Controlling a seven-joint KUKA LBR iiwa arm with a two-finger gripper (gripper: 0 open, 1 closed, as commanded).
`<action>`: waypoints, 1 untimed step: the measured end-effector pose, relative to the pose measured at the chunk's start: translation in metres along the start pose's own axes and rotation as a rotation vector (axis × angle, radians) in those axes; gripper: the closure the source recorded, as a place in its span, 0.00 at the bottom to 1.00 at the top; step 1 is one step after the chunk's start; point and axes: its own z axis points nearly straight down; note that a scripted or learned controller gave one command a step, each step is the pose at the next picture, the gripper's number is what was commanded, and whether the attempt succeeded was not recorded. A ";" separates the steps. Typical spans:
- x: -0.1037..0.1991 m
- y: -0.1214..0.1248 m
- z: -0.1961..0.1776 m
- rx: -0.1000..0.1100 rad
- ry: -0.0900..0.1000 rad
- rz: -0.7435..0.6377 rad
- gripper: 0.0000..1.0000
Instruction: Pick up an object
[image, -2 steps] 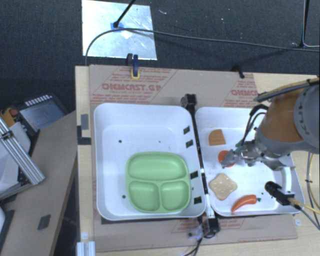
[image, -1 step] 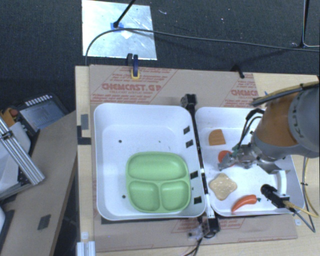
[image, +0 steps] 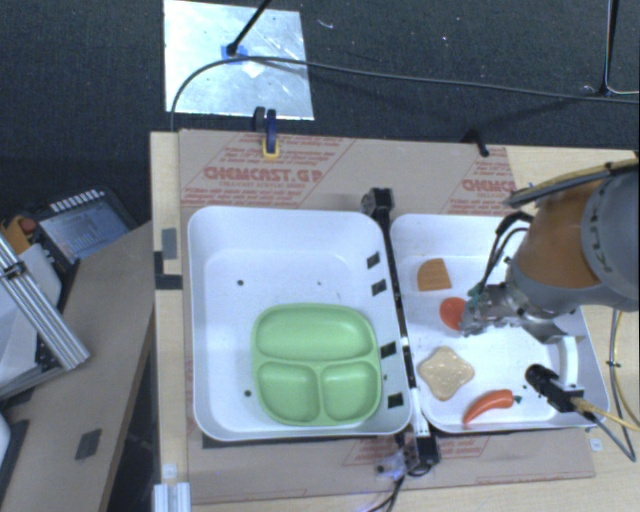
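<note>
Setting: robotics lab / test bench, not a home. Evidence: grey KUKA arm w/ orange band reaching over a plywood bench stamped w/ red lettering; two shallow white bins side by side, clipped w/ black brackets; yellow-handled clamp at bench edge; loose black cables across dark carpet; metal plate taped to floor; aluminium extrusion and electronic unit on side table at left.

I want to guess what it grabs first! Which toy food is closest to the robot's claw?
The round red piece, right beside the gripper. The orange square, tan piece and red pepper lie farther away.
</note>
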 end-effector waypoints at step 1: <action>0.006 0.008 -0.060 -0.005 -0.001 -0.003 1.00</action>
